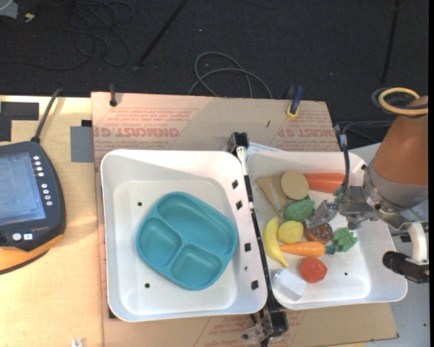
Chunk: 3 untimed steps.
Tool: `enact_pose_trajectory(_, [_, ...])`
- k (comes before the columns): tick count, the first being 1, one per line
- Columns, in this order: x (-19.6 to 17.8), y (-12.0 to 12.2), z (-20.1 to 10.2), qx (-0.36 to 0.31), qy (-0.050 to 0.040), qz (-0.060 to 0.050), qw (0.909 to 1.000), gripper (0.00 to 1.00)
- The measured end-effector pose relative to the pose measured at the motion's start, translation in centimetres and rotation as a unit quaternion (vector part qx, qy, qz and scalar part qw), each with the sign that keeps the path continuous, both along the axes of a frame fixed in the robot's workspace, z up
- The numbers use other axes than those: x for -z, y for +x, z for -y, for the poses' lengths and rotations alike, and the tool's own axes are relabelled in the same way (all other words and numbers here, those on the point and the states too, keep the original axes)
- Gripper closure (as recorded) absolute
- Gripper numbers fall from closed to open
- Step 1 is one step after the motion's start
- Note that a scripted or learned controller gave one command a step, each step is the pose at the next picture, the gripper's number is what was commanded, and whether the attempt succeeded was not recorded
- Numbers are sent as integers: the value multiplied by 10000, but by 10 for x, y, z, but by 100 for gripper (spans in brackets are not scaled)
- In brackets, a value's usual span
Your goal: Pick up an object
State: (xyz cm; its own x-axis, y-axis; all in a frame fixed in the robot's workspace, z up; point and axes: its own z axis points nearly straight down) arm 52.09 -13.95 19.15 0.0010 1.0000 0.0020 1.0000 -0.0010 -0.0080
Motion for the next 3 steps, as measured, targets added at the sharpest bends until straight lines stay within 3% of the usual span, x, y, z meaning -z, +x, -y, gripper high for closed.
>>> enact_pose_trajectory(1, [110,-44,-12,6,-8,11,10000,0])
enact_pose_trajectory(2, [97,-42,-9,36,0,9,10000,100])
enact_pose_trajectory(3, [66,49,33,-15,-28,56,10000,100])
